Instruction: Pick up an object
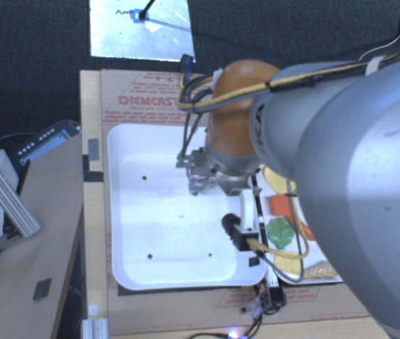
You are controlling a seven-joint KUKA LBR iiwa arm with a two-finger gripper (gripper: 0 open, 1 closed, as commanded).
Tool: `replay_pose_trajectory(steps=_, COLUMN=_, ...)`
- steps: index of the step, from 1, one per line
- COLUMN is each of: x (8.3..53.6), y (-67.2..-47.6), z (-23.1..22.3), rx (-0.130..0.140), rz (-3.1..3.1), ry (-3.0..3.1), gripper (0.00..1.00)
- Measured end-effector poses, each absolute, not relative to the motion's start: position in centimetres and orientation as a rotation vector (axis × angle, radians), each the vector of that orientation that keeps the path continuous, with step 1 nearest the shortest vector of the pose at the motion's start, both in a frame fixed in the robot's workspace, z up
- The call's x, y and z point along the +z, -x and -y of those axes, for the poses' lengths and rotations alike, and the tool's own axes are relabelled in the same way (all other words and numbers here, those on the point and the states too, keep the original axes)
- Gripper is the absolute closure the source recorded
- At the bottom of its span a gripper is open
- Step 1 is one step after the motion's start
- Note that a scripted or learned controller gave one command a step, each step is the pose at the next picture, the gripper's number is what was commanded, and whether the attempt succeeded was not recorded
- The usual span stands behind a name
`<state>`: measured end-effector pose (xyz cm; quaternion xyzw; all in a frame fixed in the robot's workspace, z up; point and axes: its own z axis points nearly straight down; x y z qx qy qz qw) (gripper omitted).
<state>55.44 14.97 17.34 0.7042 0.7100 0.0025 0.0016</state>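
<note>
The claw point(197, 182) hangs over the left white bin point(125, 189) near its right rim, fingers' spread impossible to tell, beside green point(279, 233) and orange point(281, 205) objects in the right bin.

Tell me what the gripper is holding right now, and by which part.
It cannot be told. The gripper hangs over the left bin, but the arm's wrist hides its tip. A green item and an orange one lie in the right bin.
</note>
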Motion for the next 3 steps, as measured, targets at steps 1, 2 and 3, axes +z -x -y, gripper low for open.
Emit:
replay_pose_trajectory(steps=1, x=20.8, y=-48.7, z=-17.7, rx=0.003, rz=-2.231, ry=-2.215, gripper=1.0)
replay_pose_trajectory(steps=2, x=25.8, y=-48.8, z=-16.6, rx=0.009, rz=-2.224, ry=-2.216, gripper=1.0)
replay_pose_trajectory(steps=3, x=25.6, y=-52.4, z=-11.0, rx=0.001, rz=-2.214, ry=-2.223, gripper=1.0)
